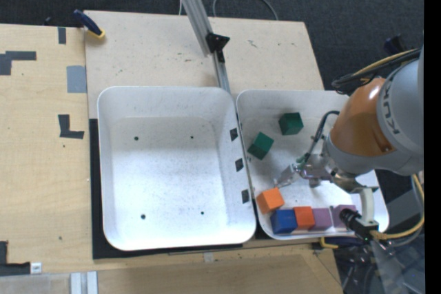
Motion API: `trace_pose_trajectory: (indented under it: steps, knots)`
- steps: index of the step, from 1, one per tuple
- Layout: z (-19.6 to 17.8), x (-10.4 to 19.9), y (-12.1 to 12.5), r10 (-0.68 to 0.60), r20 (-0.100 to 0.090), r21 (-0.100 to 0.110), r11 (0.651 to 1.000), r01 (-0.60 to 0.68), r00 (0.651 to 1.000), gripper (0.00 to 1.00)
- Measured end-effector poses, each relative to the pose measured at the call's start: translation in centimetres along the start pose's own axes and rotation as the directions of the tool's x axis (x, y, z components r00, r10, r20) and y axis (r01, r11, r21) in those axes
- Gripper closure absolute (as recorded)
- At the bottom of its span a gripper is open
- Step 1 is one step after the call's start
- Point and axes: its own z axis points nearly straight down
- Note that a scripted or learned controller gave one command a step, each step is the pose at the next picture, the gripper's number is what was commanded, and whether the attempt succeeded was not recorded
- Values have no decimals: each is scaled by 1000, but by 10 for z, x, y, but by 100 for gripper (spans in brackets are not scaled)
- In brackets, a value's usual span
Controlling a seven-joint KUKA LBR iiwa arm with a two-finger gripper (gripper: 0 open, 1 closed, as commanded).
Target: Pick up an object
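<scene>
- The arm (375,127) is seen reaching in from the right, its orange band above the right bin (270,101), wrist angled down-left.
- The gripper (286,177) is low in that bin; whether it is open or closed cannot be told, and nothing is seen held.
- An orange block (270,200) lies just below it, near the bin's left wall.
- Blue (283,220), orange (304,217) and purple (322,217) blocks are lined along the near wall.
- Two green blocks (261,145) (291,123) sit apart toward the far side.
- Bare floor is left between the green blocks and the near row.
- The left bin (165,169) adjoins.
</scene>
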Motion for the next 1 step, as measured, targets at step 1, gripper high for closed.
trace_pose_trajectory:
  steps: [1]
  knots:
    - [-3, 36, 33, -4, -2, -3, 1000, 4, 1000, 0]
